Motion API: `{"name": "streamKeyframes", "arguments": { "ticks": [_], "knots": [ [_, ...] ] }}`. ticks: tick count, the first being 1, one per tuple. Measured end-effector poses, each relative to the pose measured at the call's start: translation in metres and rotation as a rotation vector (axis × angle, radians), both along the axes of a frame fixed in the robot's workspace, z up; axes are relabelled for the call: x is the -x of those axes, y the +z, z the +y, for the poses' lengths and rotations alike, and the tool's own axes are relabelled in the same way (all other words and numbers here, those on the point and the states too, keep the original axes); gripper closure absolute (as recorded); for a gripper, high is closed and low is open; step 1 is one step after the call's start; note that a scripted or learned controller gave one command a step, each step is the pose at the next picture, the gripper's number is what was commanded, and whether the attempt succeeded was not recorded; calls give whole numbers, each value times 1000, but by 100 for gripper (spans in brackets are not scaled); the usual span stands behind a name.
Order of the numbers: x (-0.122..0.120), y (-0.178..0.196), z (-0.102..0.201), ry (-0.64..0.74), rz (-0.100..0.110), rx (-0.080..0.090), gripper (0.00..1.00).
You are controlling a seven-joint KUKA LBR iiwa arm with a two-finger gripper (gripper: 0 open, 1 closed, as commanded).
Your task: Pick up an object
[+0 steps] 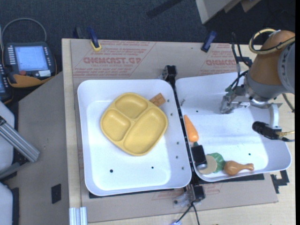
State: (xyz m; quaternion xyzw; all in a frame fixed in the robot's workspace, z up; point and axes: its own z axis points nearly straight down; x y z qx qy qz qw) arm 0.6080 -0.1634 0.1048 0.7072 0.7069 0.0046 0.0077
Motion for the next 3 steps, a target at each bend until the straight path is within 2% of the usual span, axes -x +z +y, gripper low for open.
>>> {"name": "streamKeyframes", "arguments": {
  "ticks": [1, 2, 3],
  "knots": [
    [6, 61, -3, 0, 13, -2, 100],
    [4, 115, -4, 1, 10, -2, 100],
    [12, 112, 55, 6, 19, -6, 100]
  ]
}}
